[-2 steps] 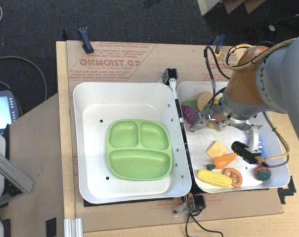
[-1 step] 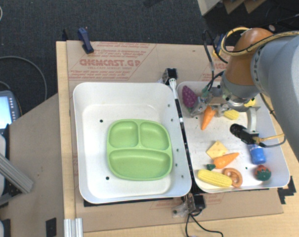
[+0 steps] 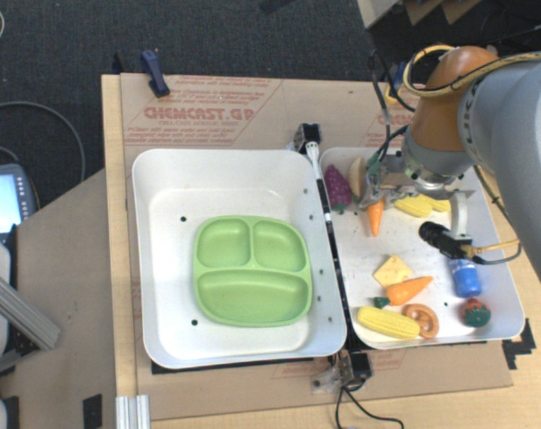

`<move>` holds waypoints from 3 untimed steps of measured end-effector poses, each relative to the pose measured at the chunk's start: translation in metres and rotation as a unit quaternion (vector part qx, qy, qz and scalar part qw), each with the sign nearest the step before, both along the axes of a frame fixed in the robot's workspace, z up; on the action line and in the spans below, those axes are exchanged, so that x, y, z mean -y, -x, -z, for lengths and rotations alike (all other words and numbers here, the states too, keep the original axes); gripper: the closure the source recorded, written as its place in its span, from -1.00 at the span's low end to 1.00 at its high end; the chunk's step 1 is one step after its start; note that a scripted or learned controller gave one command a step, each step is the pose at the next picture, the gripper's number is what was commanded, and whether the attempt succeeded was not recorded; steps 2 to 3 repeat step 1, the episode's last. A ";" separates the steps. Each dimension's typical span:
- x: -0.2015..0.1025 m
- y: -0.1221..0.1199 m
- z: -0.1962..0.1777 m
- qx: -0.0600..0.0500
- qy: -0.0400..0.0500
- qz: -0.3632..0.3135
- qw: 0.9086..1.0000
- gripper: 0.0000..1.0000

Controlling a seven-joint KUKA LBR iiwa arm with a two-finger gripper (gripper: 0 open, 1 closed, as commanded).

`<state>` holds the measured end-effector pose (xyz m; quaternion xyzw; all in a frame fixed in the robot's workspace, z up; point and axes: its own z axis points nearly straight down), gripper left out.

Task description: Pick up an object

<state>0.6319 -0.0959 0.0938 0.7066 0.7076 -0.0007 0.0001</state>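
- You see the grey arm with the orange band (image 3: 449, 96) reaching in from the right, over the far end of the right-hand shallow white bin (image 3: 498, 280).
- Its gripper (image 3: 377, 190) sits low at that bin's far left part, close to the divider between the two bins.
- A small orange carrot-shaped toy (image 3: 375, 218) hangs point-down right under the jaws; you cannot tell whether the jaws are closed on it or merely above it.
- Just left of the carrot, against the right bin's left wall, lies a purple eggplant-like toy (image 3: 338, 187).
- Right of the carrot, partly under the wrist, is a pale yellow banana-like piece (image 3: 415, 206).
- Further toward the near end of the right bin you find a yellow cheese wedge (image 3: 394, 269), touching a second orange carrot lying flat (image 3: 409, 288).
- At the bin's near edge lie a yellow corn cob (image 3: 387, 323) and, touching it, a brown pretzel-shaped ring (image 3: 421, 316).
- Along the right bin's right side sit a blue cylinder-shaped toy (image 3: 467, 280) and a small red-and-green round piece (image 3: 475, 312).
- The left-hand white bin (image 3: 163, 186) holds a light green plastic plate with three compartments (image 3: 252, 271).
- Both bins rest on a brown cardboard-covered counter (image 3: 207, 105).
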 end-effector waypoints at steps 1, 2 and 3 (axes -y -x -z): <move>-0.057 0.026 -0.135 0.007 -0.001 -0.002 1.000 1.00; -0.057 0.026 -0.135 0.007 -0.001 -0.002 1.000 1.00; -0.057 0.026 -0.135 0.007 -0.001 -0.002 1.000 1.00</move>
